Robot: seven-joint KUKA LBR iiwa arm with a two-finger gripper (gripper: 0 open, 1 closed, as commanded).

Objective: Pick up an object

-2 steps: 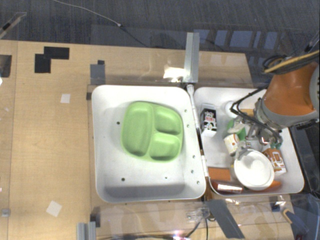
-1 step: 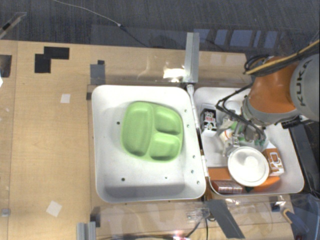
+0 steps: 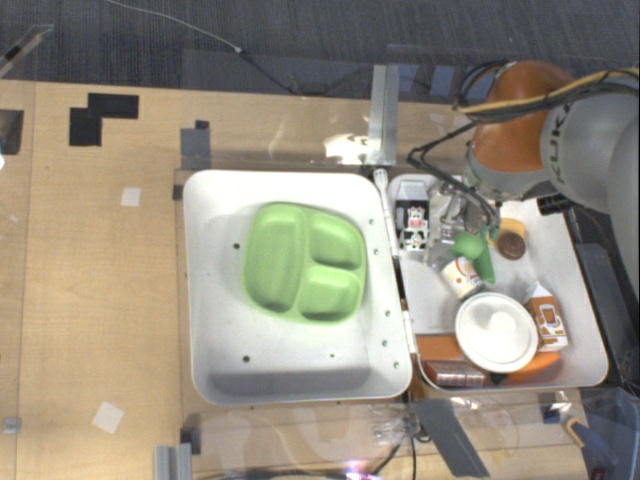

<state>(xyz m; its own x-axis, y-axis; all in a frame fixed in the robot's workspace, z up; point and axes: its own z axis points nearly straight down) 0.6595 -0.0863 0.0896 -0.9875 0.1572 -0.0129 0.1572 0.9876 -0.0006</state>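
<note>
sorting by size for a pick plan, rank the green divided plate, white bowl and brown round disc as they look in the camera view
1. green divided plate
2. white bowl
3. brown round disc

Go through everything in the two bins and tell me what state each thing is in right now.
Green tray: flat, right way up, alone in left bin.
White bowl: upright, in right bin.
Green object: lying beside the gripper.
Small cup: tipped on its side.
Brown disc: lying flat.
Orange box: lying against the bowl.
</note>
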